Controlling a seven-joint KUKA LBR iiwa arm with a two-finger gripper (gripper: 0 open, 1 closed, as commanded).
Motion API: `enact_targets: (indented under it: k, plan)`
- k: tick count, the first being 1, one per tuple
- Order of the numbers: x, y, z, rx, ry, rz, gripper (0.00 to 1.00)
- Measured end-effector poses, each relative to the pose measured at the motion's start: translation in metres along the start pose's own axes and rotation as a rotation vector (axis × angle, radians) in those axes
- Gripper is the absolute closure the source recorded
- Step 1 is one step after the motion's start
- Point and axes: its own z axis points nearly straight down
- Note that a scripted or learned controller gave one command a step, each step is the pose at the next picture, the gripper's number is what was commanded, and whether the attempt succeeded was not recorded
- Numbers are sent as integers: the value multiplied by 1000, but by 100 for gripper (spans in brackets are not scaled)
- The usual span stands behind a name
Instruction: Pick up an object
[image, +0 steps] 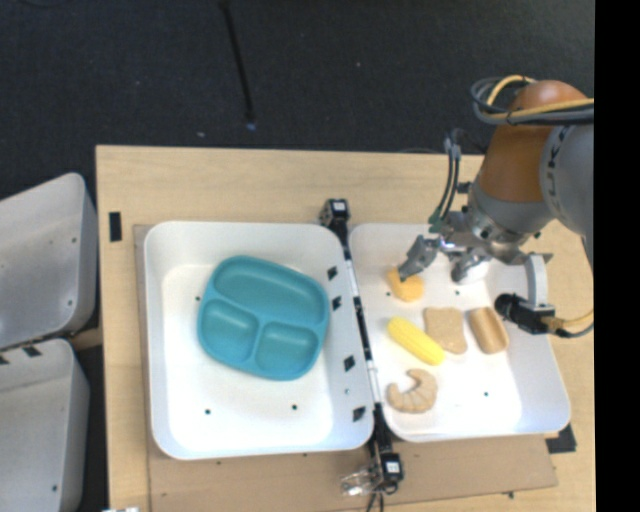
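- While you are looking down at the right bin (540, 395), you are seeing the end effector (440, 262) hanging over its upper part, fingers spread wide with nothing between them.
- You are finding the small orange-yellow piece (407, 288) lying just below the left finger (416, 258), near its tip; whether they are touching cannot be told.
- You are seeing the other items sitting lower in the same bin: a yellow corn-like piece (415, 341), a tan bread-like slice (446, 329), a brown roll-like piece (488, 329), and a curled beige piece (414, 391).
- You are looking at a wooden desk (220, 180) bearing both white bins; the left bin (170, 400) is holding a teal divided plate (263, 317).
- You are seeing dark carpet-like floor behind the desk and white panels (40, 270) at the left.
- You are reading the orange-yellow piece as small, rounded and chunky.
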Motion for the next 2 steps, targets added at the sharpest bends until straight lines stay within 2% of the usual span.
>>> enact_targets:
  k: [1,2]
  plan:
    - [0,3,-9,-14,-2,-3,0]
    - [7,5,38,-12,-3,-4,0]
